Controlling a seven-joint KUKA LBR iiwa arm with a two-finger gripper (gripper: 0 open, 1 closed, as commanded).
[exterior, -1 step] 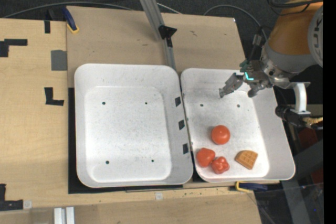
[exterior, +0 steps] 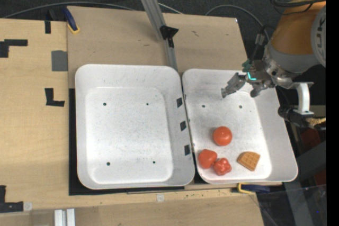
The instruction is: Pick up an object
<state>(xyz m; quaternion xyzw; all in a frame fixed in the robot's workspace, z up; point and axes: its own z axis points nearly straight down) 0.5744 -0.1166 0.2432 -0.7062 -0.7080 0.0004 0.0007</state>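
The right bin [exterior: 212, 82] holds a round red tomato-like ball [exterior: 222, 135], a red rounded piece [exterior: 207, 157], a smaller red pepper-like piece [exterior: 222, 166] touching it, and a tan waffle-like piece [exterior: 249, 160] near the front right corner. My gripper [exterior: 243, 87] hovers over the bin's far right part, well behind these objects. Its two fingers are spread apart and nothing sits between them.
The left bin [exterior: 85, 82] lies beside the right one, joined by black clips. A slanted metal pole [exterior: 151, 0] rises from behind the bins. The arm's orange band [exterior: 296, 29] and cables fill the right side.
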